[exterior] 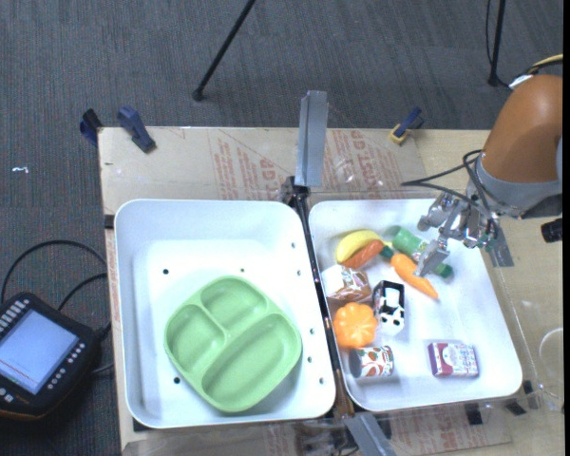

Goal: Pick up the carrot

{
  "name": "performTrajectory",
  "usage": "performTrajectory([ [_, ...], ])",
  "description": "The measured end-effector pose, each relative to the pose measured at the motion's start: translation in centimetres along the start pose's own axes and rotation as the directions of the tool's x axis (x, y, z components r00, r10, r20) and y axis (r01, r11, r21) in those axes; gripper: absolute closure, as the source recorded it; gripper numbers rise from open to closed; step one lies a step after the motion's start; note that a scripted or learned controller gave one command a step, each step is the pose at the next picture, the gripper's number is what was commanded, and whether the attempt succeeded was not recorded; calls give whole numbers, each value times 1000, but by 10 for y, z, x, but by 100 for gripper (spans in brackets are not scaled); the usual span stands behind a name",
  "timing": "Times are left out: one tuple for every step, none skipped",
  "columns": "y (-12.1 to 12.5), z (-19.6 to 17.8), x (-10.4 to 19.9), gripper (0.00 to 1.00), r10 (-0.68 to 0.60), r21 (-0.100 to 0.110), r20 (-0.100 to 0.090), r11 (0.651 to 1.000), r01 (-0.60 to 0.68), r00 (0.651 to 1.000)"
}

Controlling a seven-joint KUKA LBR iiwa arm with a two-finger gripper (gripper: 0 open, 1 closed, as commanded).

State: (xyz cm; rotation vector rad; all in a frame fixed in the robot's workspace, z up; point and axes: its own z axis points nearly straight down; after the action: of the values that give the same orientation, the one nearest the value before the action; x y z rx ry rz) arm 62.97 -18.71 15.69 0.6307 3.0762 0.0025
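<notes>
The carrot (pixel 415 276) lies in the right bin (pixel 506 335), in its far half, slanting from upper left to lower right with its thicker end toward the left. Its green top end meets a green object (pixel 420 248) just beyond it, possibly a cucumber or bottle; the two touch or nearly touch. The gripper (pixel 444 245) hangs over this spot, its fingers (pixel 435 258) pointing down and left, the tip of one just above or at the carrot's far side near the green object. The carrot is not seen between the fingers, and whether they are spread or closed cannot be told from this angle. The arm (pixel 522 145), with its orange band, comes in from the right above the bin's far right corner.

Left of the carrot lies a yellow and orange fruit, perhaps a mango (pixel 359 247). Nearer, a small black and white cow-patterned carton (pixel 389 307) stands just beside the carrot's tip. Left of that sits a brown wrapped item (pixel 347 284), then a small orange pumpkin (pixel 354 323), and nearer still a can (pixel 373 362) on its side. A red and white packet (pixel 453 358) lies in the near right part of the bin.

The left bin (pixel 161 231) holds a green divided plate (pixel 233 342). A handheld control pendant (pixel 30 354) lies on the floor at far left.
</notes>
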Motion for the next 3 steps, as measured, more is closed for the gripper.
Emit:
performTrajectory([
  [-21,22,10,0,-125,0,0,992,125,992],
  [-15,69,-16,0,-469,-1,2,883,469,883],
  [-8,-33,-22,0,-742,0,4,670,742,670],
])
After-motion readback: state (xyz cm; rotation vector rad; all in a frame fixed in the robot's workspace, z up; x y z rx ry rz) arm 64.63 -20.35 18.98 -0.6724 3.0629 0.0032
